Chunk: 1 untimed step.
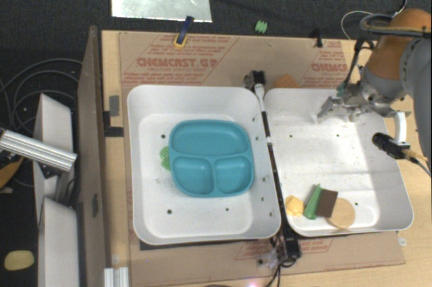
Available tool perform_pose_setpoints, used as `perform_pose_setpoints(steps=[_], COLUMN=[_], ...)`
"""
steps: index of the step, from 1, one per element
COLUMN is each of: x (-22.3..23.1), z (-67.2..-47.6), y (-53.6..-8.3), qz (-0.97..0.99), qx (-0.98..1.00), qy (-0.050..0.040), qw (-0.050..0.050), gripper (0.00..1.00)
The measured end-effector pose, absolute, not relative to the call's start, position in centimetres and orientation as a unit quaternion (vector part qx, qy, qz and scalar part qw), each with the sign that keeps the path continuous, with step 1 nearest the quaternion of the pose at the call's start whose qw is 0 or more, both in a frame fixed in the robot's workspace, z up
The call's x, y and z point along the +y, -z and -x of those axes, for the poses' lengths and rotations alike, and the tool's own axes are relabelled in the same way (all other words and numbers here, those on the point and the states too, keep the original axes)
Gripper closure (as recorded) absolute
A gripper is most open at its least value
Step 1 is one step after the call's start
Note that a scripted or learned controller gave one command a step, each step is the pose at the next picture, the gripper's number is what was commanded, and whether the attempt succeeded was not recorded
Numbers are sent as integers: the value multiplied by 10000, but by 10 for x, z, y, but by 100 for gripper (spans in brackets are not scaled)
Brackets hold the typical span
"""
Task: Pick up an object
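My gripper [337,113] hangs over the far right part of the right bin [351,164], open, with nothing between its fingers. The loose objects lie together at that bin's front edge, well below the gripper in the view: a small yellow piece [293,205], a green stick [312,202], a brown block [327,202] and a tan round piece [342,213]. In the left bin [145,144] rests a blue divided tray [211,157], and a small green thing [164,157] peeks out from under its left edge.
The two white bins meet along a ridge [268,144] in the middle. They stand on a cardboard sheet [202,56]. Grey cables and a metal bar [37,150] lie off to the left of the bench.
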<state>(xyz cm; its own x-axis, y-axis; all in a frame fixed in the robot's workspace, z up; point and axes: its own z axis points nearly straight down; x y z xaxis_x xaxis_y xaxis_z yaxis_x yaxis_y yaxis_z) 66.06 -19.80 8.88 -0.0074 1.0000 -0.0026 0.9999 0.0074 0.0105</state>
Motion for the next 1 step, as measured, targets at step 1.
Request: perform_pose_setpoints(steps=[1], x=[-207], z=[-660], y=[-215], qz=[-7060], qx=[7082], qy=[-30], qw=[61], gripper=[0])
